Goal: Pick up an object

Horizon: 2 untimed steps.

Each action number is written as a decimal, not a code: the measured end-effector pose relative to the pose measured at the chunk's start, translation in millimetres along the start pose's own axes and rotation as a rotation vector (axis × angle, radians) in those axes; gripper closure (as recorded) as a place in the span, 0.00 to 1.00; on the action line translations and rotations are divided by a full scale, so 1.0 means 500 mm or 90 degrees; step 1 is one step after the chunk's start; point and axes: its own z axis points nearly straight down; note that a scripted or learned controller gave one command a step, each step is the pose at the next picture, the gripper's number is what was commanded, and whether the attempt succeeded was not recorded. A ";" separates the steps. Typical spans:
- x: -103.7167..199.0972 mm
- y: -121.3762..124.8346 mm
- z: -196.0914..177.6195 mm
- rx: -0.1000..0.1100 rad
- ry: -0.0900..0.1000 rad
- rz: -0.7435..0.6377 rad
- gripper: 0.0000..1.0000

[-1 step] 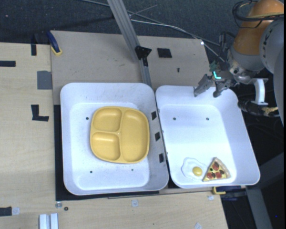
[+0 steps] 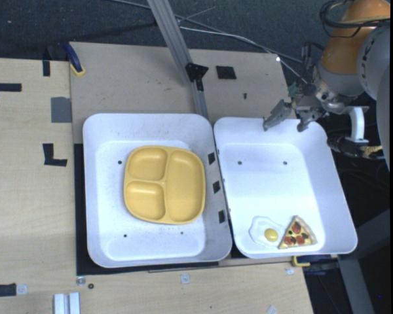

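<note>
My hand (image 2: 287, 119) hangs with fingers apart and holding nothing above the right bin's (image 2: 334, 182) far edge; the pizza slice (image 2: 297, 233) lies toward the near corner.

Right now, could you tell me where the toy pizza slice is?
The pizza slice lies in the near right corner of the right bin, just right of the fried egg, far from the gripper.
</note>
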 end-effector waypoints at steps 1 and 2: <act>-0.018 -0.011 0.107 0.003 -0.001 0.001 0.00; -0.012 -0.015 0.236 0.003 0.000 0.000 0.00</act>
